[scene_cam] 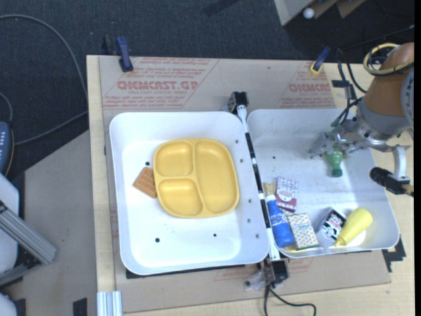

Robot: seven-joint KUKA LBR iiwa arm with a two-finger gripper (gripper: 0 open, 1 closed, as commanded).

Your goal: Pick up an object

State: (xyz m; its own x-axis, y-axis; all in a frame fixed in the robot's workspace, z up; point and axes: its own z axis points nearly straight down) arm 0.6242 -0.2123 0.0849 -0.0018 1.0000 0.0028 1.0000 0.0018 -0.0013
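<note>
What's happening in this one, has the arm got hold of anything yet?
The arm reaches into the right bin from the right, and its gripper sits low over a small green object near the bin's back. Whether it is gripped cannot be told. A blue bottle, small cartons and a yellow bottle lie along that bin's front. The left bin holds a yellow divided plate and a brown cracker-like piece.

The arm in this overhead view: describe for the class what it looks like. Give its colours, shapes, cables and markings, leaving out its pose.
The arm has a rounded grey body with an orange band above the wrist. Black cables run along its upper side, and a yellow cable loops near the top. The gripper is pale metallic grey with a green part at its lower end. No markings are legible.
</note>
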